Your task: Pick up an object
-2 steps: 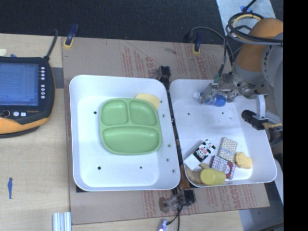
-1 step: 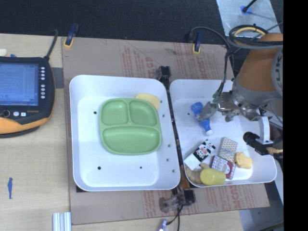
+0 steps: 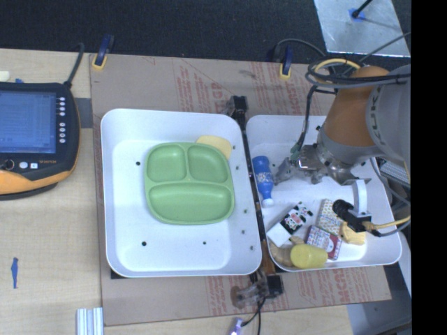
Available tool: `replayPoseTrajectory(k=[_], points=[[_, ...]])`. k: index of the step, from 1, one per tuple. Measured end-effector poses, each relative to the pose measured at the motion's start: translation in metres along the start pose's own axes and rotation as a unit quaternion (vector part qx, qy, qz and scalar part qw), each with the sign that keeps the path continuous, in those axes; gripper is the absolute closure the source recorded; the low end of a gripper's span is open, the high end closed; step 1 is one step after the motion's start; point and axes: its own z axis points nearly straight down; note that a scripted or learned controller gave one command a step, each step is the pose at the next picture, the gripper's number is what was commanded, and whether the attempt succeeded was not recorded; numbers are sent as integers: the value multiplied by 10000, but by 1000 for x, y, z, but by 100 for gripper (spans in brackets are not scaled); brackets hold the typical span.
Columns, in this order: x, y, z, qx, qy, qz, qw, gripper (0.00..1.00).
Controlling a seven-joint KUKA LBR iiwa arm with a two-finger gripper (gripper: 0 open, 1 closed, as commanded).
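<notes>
My gripper (image 3: 297,168) hangs low over the upper middle of the right bin (image 3: 380,257), under the grey arm with its orange band (image 3: 353,121). Just left of it a blue bottle with a white cap (image 3: 263,178) lies against the bin's left wall. In front of the gripper lie a black-and-white patterned item (image 3: 297,218), two patterned packets (image 3: 325,215) (image 3: 320,239), a yellow cup (image 3: 308,256) and a small yellow piece (image 3: 353,236). Nothing is visibly held.
The left bin (image 3: 126,250) holds a green divided plate (image 3: 188,183) with a pale yellow object (image 3: 216,144) behind it. A tablet-like controller (image 3: 31,135) sits at the bench's left. Cables and a black-and-white fitting (image 3: 353,211) run by the right bin's right side.
</notes>
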Motion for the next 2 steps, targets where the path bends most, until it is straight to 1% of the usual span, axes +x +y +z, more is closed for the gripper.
replayPoseTrajectory(k=[1,2], points=[[29,-97,-99,8,30,-8,10000,0],[11,-106,-11,-4,31,-9,10000,0]])
